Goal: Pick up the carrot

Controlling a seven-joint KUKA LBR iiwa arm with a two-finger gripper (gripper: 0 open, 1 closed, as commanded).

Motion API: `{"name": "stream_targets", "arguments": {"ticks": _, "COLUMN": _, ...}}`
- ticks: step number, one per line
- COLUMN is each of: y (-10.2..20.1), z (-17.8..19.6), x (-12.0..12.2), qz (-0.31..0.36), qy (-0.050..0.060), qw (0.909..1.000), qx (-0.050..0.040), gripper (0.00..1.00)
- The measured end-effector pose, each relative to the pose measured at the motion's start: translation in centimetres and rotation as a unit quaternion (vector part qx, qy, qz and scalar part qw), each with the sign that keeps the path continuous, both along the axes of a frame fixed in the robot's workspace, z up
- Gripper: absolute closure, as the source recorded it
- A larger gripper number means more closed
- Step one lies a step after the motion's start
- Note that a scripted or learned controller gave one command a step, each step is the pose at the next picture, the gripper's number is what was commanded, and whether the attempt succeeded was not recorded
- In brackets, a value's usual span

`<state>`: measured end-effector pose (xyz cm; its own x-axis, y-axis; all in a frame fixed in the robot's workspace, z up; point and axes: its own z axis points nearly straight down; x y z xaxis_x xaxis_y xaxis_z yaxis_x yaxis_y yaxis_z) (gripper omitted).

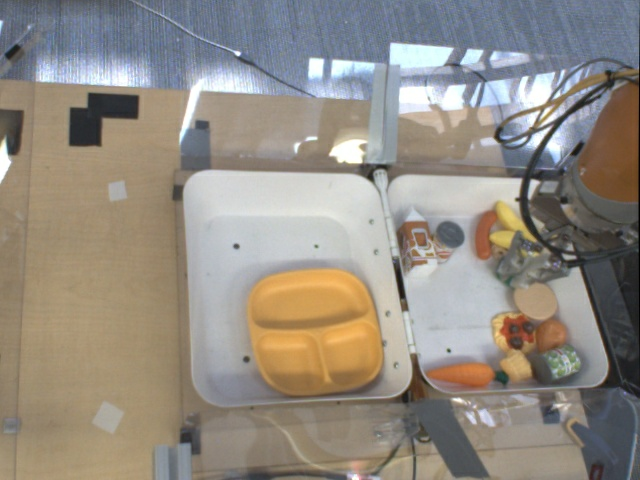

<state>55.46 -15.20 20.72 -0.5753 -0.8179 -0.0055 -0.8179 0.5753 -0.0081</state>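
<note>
Though the hand's (pixel 522 264) grip is unreadable, the carrot (pixel 462 375) lies left-right, green end rightward.

We see tan worktop (pixel 90 298), black markings (pixel 100 116) at far left. Grey ribbed floor (pixel 300 13) beyond, thin cable (pixel 190 30) across it. Glare on clear panel (pixel 345 148).

The carrot (pixel 462 375) lies along the right bin's (pixel 440 318) near wall.
</note>
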Motion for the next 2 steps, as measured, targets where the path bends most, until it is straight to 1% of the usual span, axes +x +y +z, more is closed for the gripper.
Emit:
{"name": "stream_targets", "arguments": {"ticks": 1, "y": -0.7, "z": -2.0, "x": -2.6, "qz": 0.257, "qy": 0.001, "qw": 0.9664, "qx": -0.0017, "gripper": 1.0}}
{"name": "stream_targets", "arguments": {"ticks": 2, "y": -2.4, "z": -3.1, "x": -3.0, "qz": 0.403, "qy": 0.001, "qw": 0.915, "qx": -0.0025, "gripper": 1.0}}
